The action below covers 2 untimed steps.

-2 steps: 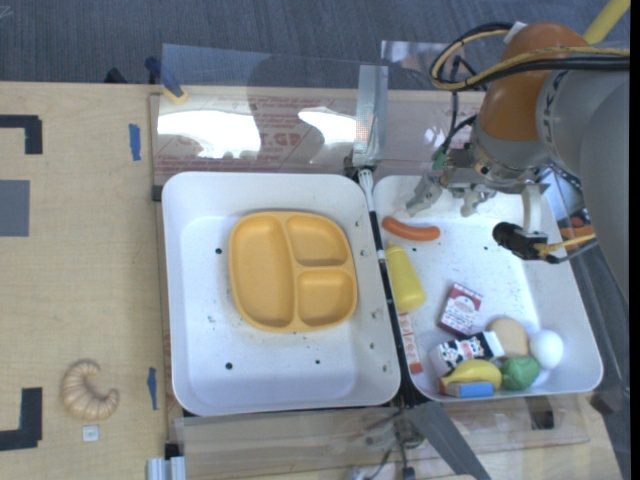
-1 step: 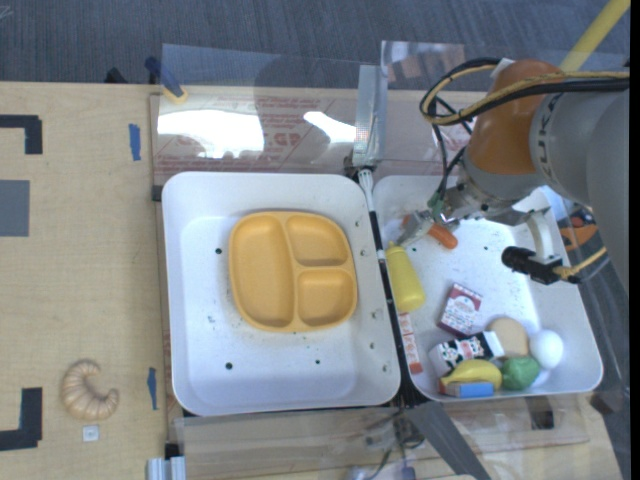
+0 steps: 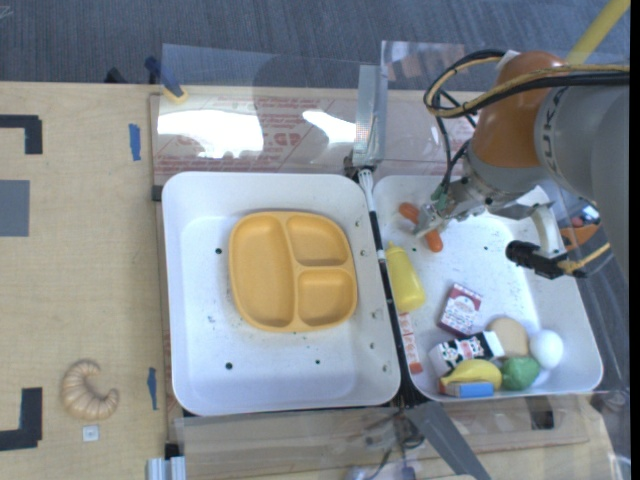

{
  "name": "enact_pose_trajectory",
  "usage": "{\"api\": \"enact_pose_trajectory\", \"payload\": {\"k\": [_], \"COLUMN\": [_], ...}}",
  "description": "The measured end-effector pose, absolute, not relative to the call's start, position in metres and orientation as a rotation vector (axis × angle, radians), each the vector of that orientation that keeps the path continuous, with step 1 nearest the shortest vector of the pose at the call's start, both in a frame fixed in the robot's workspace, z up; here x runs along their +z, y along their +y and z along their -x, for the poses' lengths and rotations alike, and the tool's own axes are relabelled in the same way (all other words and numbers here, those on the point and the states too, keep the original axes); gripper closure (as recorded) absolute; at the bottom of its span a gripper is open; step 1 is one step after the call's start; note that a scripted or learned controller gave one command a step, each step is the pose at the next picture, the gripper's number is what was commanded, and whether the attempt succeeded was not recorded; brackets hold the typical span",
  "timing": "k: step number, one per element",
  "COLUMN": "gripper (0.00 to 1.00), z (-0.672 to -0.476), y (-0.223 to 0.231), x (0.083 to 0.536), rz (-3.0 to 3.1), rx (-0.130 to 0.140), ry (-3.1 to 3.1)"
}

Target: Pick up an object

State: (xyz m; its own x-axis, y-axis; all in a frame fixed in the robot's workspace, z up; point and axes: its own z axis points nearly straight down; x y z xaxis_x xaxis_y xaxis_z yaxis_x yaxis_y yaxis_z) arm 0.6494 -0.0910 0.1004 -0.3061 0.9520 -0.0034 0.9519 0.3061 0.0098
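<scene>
Pale wooden bench [image 3: 80, 268] with black markings; grey carpet floor [image 3: 250, 8] beyond.

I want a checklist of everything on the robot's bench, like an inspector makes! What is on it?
Surface: wooden bench bearing a left bin and a right bin, side by side.
Job's things: right bin holds two small orange pieces near the tool, a yellow bottle, a red-and-white packet, and a huddle at the near end: black-and-white toy, banana, green ball, white egg, tan round thing.
Clutter: yellow divided tray in the left bin; croissant on the bench.
Tool: tool low over the orange pieces; fingers too small to judge.
Cables: black and yellow cables loop over the arm.
Surroundings: grey carpet; blue tape marks.
</scene>
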Motion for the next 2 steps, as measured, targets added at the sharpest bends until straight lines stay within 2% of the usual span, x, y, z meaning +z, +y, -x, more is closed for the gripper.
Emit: {"api": "enact_pose_trajectory", "payload": {"k": [1,2], "gripper": [1.00,1.00], "z": [-0.668,-0.651], "y": [0.008,-0.052], "x": [0.188,0.201], "rz": [-2.120,-2.328], "rx": [0.009,0.000], "ry": [2.314,2.109]}}
